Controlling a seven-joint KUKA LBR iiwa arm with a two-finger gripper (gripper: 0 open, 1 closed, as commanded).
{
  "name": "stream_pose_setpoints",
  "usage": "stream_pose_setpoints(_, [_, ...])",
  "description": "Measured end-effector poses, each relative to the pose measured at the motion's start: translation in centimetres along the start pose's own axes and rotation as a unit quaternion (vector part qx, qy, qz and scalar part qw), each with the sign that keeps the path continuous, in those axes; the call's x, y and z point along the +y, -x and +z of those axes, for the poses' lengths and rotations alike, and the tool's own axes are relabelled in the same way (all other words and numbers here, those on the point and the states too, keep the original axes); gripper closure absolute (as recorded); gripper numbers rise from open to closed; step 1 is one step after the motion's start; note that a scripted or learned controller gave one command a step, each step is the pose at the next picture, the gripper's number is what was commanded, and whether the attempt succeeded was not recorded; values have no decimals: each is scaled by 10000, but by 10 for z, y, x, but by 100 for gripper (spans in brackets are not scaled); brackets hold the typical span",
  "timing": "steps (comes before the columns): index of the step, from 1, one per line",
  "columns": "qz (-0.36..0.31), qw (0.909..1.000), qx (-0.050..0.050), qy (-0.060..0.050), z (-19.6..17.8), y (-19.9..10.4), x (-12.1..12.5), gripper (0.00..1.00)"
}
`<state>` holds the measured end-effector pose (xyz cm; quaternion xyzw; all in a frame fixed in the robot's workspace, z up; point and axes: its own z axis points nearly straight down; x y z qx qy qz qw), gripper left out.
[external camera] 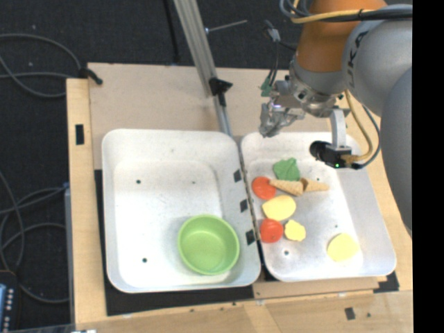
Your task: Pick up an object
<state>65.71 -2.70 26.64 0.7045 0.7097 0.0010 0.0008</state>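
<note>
The gripper (272, 125) hangs above the far rim of the right bin (368, 207), its dark fingers (268, 126) pointing down with nothing between them; whether they are spread or pressed together cannot be told from this slant. Behind them rises the grey arm (374, 54) with its orange band (333, 19), reaching in from the right.

Just below and toward the camera lies a cluster of toy food in the right bin: a green leafy piece (286, 168), an ice-cream cone (298, 185), a red-orange round piece (263, 188), a yellow oval piece (279, 207), a red tomato (270, 231), a small yellow piece (295, 231) and, apart near the front corner, a yellow disc (342, 247). The left bin (139, 158) holds a green bowl (208, 244).

The step in hand looks like the approach before a descent. The cone seems the likeliest target, being nearest and narrow enough to grasp. Its long axis runs roughly left to right, tilted slightly, with the pointed tip toward the right wall and the wider end touching the red-orange piece. A good grasp would likely set the fingers across that axis, near the thicker middle, coming straight down so the leafy piece beside it is not nudged. The crowding on its left side is the main risk; the isolated disc would be an easier, if flatter, choice.
</note>
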Motion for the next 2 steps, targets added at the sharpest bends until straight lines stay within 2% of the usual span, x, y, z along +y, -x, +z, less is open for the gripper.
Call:
stream_pose_setpoints(1, [8, 10000, -7, -6, 11, -46, 17, 100])
stream_pose_setpoints(2, [2, 10000, 0, -3, 9, -102, 16, 100])
